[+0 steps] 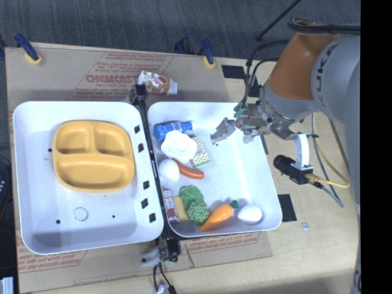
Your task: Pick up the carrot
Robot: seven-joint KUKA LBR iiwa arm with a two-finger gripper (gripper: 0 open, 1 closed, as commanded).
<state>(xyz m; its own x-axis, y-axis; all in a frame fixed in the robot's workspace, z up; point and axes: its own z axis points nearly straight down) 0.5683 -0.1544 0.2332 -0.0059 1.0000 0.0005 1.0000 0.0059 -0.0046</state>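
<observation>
The orange carrot (216,217), with a green top at its right end, lies near the front edge of the right bin (245,170), between a green leafy toy (193,202) and a white egg (249,214). My gripper (236,133) hovers over the back right part of that bin, well behind the carrot. Its fingers (219,133) are spread, and nothing is between them.
The right bin also holds a blue item (171,129), a fried egg (178,144), a patterned packet (201,155), a red sausage (189,171) and a second white egg (169,170). A yellow divided tray (93,155) lies in the left bin (37,213). A small packet (157,82) sits behind the bins.
</observation>
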